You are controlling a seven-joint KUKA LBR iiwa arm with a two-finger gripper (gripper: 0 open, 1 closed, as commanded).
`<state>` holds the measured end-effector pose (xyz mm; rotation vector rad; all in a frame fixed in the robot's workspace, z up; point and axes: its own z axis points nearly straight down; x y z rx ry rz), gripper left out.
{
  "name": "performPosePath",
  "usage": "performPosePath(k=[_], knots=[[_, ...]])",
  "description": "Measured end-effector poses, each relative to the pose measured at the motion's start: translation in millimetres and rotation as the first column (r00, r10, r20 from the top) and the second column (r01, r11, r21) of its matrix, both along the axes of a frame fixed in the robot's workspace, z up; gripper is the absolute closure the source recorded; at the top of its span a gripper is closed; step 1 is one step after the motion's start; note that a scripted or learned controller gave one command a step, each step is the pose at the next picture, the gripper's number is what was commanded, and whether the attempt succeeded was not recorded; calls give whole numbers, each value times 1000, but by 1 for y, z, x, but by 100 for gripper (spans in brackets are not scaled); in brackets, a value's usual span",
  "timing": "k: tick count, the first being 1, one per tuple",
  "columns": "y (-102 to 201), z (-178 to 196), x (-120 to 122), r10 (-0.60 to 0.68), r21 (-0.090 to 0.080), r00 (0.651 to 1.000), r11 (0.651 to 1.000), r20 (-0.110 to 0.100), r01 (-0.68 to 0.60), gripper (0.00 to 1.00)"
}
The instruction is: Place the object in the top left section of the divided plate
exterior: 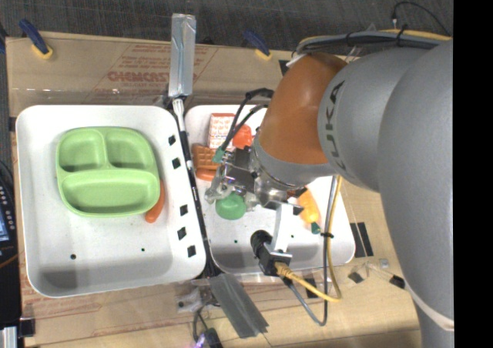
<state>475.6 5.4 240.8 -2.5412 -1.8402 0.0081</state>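
My tool [231, 189] is down inside the right bin [339, 250], near that bin's left wall, positioned over the cluster of small items there because the object to be moved must come from this pile. A green round piece [229, 207] lies just at the tool's tip; whether it is gripped or merely beside the tool I cannot tell, and I cannot tell how far the tool is open, since the wrist covers it. An orange block [204, 162] and a printed box [221, 125] lie toward the bin's far edge; a yellow piece [310, 212] shows at the wrist's right. The green divided plate [108, 173] sits in the left bin [46, 262], toward its far-left corner, all sections bare. An orange stick [156, 208] rests against the plate's right rim. In my judgement the pick is not yet confirmed, and the transfer across the divider remains.
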Motion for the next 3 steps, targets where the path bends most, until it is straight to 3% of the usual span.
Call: performPosePath(k=[1, 2, 3], knots=[[77, -1, 28, -36, -1, 999, 999, 0, 36, 100], [92, -30, 0, -168, -2, 986, 986, -1, 168, 100], [103, 5, 24, -20, -1, 1000, 1000, 2, 20, 100]])
